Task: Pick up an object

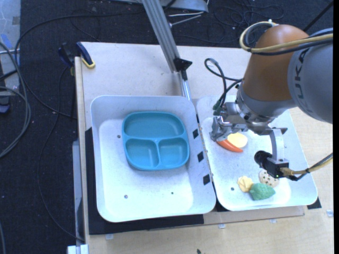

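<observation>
camera view, arm (280, 67) bent down over right bin (302, 194), pincer (220, 134) beside carrot (231, 145)

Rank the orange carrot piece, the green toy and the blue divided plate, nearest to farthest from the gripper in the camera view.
From the gripper:
1. Orange carrot piece, right bin, just beside it.
2. Green toy, right bin's near corner.
3. Blue divided plate, left bin.
</observation>
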Robot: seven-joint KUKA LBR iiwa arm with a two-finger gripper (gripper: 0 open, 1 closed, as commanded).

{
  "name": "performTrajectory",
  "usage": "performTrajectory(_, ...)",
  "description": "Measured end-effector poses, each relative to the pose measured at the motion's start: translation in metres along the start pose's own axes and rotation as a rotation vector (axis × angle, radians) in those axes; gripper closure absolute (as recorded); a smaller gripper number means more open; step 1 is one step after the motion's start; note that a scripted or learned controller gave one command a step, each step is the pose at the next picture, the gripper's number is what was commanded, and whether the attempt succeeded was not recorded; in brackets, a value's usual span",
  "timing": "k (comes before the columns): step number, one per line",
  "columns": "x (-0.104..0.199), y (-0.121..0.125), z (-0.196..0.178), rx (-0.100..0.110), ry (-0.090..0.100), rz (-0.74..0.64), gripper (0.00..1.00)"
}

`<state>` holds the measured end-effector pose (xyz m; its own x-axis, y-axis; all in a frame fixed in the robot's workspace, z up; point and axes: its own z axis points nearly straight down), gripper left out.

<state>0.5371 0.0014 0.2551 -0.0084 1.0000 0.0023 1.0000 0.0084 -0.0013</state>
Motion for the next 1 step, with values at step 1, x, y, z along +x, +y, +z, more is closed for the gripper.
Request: performTrajectory(1,0.0511,-0.0174,0.0127,0.001,-0.001,0.001,1.00)
